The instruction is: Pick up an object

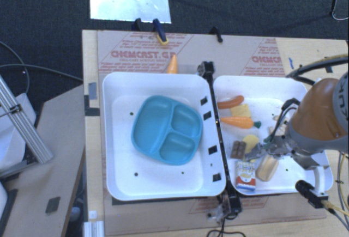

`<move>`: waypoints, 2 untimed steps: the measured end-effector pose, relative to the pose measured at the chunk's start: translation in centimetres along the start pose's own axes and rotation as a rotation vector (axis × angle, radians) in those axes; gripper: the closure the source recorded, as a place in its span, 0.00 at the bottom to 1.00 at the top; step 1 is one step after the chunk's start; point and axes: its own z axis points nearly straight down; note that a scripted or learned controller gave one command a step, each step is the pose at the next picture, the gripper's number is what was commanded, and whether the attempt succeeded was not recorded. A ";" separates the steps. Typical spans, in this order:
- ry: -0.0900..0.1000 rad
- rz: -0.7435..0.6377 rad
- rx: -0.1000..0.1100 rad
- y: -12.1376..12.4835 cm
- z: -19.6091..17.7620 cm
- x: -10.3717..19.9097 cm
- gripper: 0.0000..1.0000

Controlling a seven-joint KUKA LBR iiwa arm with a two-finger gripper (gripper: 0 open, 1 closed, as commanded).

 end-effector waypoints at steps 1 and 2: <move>-0.002 -0.002 -0.006 0.3 -1.4 0.0 1.00; -0.007 -0.006 -0.011 6.9 -9.3 -4.9 1.00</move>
